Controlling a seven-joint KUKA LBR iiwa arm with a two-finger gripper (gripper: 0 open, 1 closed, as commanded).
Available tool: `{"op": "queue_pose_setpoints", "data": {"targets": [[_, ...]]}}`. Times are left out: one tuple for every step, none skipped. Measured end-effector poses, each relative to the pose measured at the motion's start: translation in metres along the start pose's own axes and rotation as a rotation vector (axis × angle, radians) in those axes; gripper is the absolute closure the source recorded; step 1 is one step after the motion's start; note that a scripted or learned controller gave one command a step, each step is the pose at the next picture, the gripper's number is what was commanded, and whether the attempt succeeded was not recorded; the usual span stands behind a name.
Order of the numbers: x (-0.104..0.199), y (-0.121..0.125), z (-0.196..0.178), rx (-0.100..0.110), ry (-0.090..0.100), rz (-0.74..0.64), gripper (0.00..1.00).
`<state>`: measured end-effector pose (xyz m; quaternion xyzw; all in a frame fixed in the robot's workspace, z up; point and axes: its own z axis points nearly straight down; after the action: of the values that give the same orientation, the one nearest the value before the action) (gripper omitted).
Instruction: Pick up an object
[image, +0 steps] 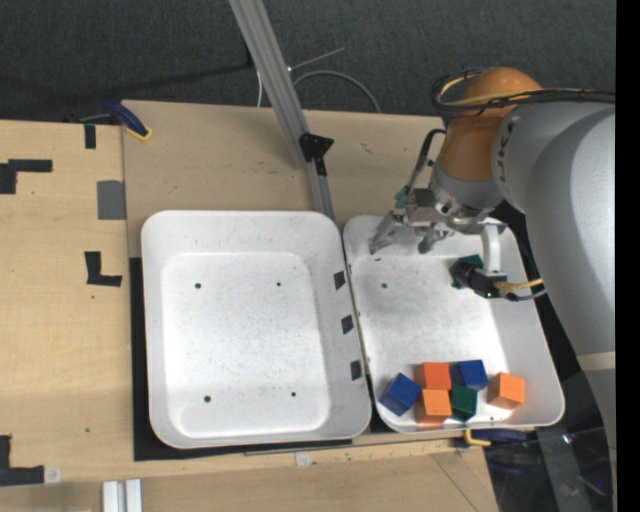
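On the left of the wooden surface (60, 330) we see a shallow white plastic bin (160, 235) with nothing in it that we can make out. Just beside it, edges touching, sits the second white bin (520, 330). Its near end carries a tight cluster of small cubes: a blue one (400, 393), two orange ones (436, 374) (435, 403), a darker blue one (470, 373), a green one (462, 400), and a third orange cube (508, 389) slightly apart on the right.

Our gripper (410, 238) hangs over the far end of that bin, its fingers spread apart with nothing between them, well apart from the cubes.

The risk, as we judge it, lies in the crowding: cubes touching one another leave little room for fingers, so a descent could land on top of a cube or nudge its neighbours. The lone orange cube near the bin wall may be easier, though the wall could block one finger.
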<state>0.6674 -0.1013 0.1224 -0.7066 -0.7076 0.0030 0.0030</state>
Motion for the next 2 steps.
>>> {"op": "queue_pose_setpoints", "data": {"targets": [[0.001,0.002,-0.015,-0.006,0.0,-0.001,1.0],[0.006,0.001,-0.077,-0.014,0.0,0.0,1.0]]}}
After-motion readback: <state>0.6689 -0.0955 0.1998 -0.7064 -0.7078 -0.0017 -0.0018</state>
